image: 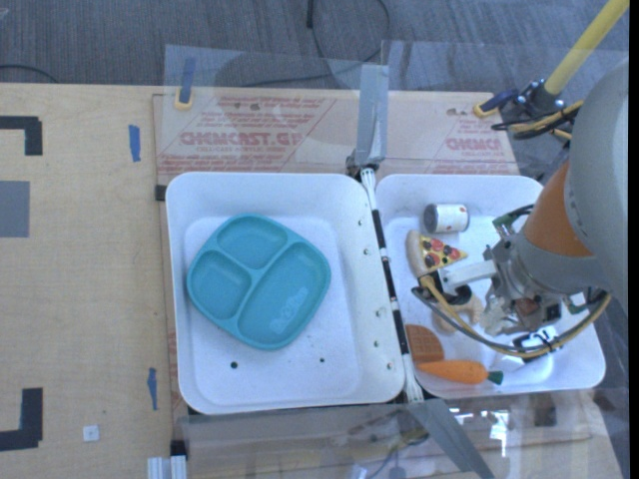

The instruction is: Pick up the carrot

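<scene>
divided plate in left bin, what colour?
Teal, plain with no pattern. The divided plate lies in the left bin, seen clearly in the camera view.

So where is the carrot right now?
The carrot lies in the right-hand bin, along its near edge at the bottom of the camera view, just below a brown cookie-like piece.

Single fixed camera above the bench (80, 267), looking down at a slant. Both bins fully in frame: left bin (200, 387) near centre, right bin (579, 367) just beside it. Floor along the top, beyond the bench.
</scene>
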